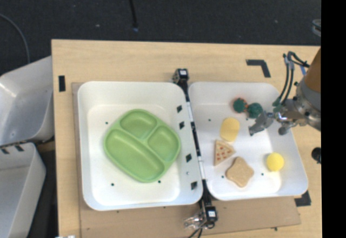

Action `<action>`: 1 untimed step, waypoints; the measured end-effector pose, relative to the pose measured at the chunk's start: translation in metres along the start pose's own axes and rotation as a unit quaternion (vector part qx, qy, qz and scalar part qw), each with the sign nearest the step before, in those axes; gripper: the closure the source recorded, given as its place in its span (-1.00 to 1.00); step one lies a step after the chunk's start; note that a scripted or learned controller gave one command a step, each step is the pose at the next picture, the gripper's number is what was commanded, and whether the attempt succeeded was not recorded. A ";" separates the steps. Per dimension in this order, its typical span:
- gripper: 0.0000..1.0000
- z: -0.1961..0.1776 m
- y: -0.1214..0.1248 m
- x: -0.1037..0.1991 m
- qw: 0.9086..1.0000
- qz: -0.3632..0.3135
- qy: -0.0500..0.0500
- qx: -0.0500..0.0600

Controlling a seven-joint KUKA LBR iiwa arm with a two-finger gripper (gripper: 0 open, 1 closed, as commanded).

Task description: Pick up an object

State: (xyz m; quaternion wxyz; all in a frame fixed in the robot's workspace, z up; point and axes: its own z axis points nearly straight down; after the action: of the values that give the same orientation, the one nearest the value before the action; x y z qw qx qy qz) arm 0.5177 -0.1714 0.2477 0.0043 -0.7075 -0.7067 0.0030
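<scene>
Right bin (286,185): a pizza-slice toy (222,152) and a tan bread-shaped toy (239,172) are lying near its front edge, a yellow ball (275,162) is sitting toward its right edge, a pale yellow piece (230,129) is resting mid-bin, and a green-and-red toy (246,106) is lying near the back edge.

Left bin (86,177): a green divided plate (141,145) is lying at its centre.

Gripper (267,122): hovering over the right bin's right side; whether it is released or clenched cannot be told.

bench (135,58): light wood | on it: left bin (86,188), right bin (294,183), side by side
</scene>
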 end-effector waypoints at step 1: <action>-1.00 -0.006 0.002 0.000 1.000 -0.002 -0.001 -0.006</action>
State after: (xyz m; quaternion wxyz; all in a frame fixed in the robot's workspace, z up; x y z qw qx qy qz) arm 0.5202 -0.1712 0.2534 -0.0009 -0.7064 -0.7078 -0.0001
